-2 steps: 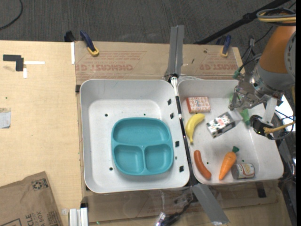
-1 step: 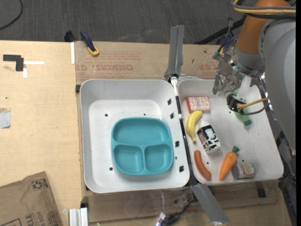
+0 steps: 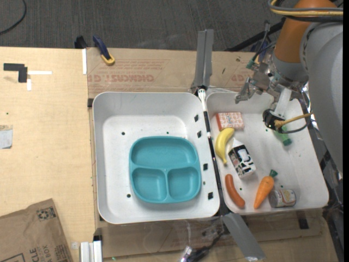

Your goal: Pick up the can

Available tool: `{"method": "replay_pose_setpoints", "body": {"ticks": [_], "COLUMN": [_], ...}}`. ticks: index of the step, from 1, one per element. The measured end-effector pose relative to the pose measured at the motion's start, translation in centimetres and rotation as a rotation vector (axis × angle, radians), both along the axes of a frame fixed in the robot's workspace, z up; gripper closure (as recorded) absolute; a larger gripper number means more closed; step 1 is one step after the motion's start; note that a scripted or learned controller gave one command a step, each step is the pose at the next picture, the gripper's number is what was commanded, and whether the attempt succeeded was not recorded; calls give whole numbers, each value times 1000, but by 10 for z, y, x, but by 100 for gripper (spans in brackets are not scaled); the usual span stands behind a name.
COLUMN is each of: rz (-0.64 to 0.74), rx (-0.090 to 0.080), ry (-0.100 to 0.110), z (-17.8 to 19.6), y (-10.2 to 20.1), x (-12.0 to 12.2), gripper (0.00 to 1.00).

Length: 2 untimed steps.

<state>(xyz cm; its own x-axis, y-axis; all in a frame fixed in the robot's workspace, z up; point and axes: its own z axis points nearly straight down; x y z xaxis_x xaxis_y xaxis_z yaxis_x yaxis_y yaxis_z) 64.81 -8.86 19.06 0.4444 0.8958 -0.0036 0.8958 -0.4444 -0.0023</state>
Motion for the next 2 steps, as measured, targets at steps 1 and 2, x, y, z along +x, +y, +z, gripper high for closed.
{"method": "replay_pose_setpoints", "body": {"ticks": [1, 2], "rz": [-23, 26], "rx": [1, 2], "ry": [-1, -1], "z": [-99, -99], "y": [-25, -81], "x": [-52, -4], "gripper": [0, 0]}}
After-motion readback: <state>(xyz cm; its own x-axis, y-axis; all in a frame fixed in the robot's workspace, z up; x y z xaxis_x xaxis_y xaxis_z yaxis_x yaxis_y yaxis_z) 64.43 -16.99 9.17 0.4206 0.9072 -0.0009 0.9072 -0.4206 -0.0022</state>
